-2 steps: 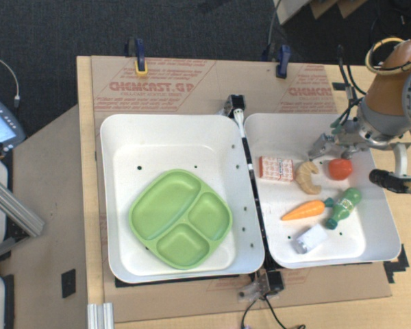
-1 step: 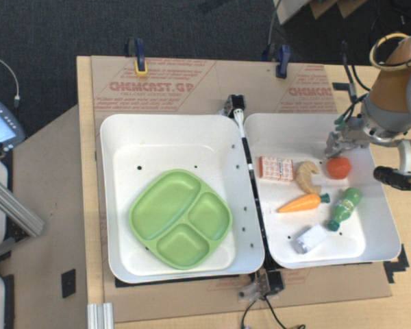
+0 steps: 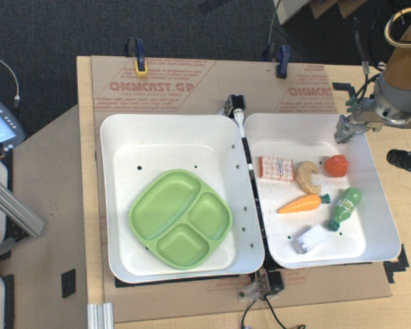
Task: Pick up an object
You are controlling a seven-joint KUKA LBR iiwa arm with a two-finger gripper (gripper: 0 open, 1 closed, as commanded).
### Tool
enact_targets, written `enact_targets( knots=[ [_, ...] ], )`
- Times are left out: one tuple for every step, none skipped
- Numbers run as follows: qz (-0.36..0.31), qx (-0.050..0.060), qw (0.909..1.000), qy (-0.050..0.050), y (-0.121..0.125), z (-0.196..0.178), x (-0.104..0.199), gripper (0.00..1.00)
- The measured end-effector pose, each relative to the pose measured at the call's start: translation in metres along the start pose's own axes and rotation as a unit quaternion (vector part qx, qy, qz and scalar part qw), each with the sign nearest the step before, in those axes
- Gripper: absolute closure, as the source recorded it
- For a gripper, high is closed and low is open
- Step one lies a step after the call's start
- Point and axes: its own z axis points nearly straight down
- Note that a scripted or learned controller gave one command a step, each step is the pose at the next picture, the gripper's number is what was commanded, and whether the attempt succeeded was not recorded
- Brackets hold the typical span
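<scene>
Covering the counter point(image 3: 192, 74) is a sheet of brown cardboard printed with red lettering, pinned at the far edge by two blue clamps point(image 3: 138, 50), and dark grey carpet lies beyond it. Two shallow white plastic bins with rounded corners sit side by side on the cardboard, their inner rims touching along a black seam.

The left bin point(image 3: 123, 142) holds a light green plastic plate point(image 3: 181, 218) with three compartments, smooth and matte, lying flat near the front of the bin.

The right bin point(image 3: 377, 238) holds a cluster of small toy foods. A pink and white rectangular carton point(image 3: 276, 168) lies nearest the seam. Just beside it is a pale tan curved piece shaped like a croissant point(image 3: 307, 176), and next to that a glossy round red tomato point(image 3: 335, 165). Below them lies a tapered orange carrot with a green tip point(image 3: 301, 203), near a green bottle with a white band point(image 3: 344, 208) tilted on its side. A flat white and grey packet point(image 3: 309, 239) lies nearest the front rim.

The grey metal two-finger gripper point(image 3: 345, 130) hangs over the far right corner of the right bin, above and apart from the tomato, below the arm's orange band. At this size I cannot tell whether the fingers stand wide or narrow. None of the objects is between them; all lie on the bin floor.
</scene>
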Motion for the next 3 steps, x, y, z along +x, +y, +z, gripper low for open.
enact_targets(
  knots=[
    [0.0, 0.0, 1.0, 0.0, 0.006, -0.046, 0.003, 1.0],
    [0.0, 0.0, 1.0, 0.0, 0.007, -0.091, -0.002, 1.0],
    [-0.002, 0.005, 1.0, 0.002, 0.012, -0.087, 0.042, 1.0]
  ],
)
